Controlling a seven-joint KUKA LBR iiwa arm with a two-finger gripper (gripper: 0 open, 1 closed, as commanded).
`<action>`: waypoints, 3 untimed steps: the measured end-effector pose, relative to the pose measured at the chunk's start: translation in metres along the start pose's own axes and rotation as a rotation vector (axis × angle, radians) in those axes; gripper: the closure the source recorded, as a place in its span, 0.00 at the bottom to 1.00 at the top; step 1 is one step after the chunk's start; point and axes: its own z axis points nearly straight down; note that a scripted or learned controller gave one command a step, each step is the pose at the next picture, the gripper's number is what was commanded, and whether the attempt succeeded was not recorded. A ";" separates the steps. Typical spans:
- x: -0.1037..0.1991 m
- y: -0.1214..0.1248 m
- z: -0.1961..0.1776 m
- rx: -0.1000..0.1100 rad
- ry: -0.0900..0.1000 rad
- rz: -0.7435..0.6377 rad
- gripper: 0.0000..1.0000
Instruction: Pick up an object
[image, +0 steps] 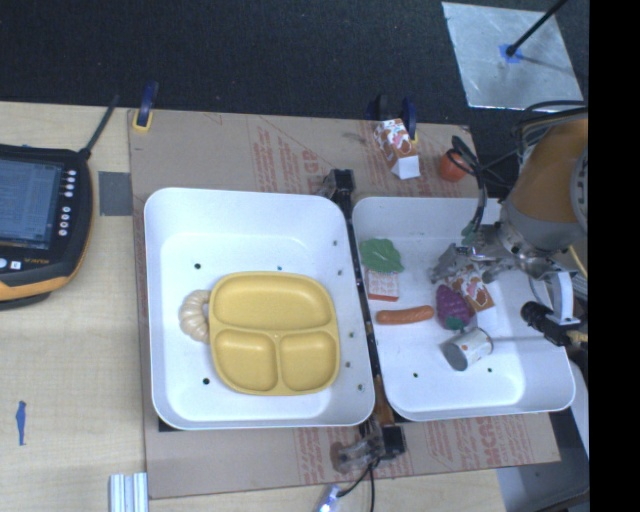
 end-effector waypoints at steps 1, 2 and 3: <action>-0.013 0.055 -0.007 -0.005 0.001 -0.001 0.00; -0.006 -0.009 -0.004 -0.003 0.000 -0.001 0.00; 0.020 0.051 0.011 -0.004 0.001 0.000 0.00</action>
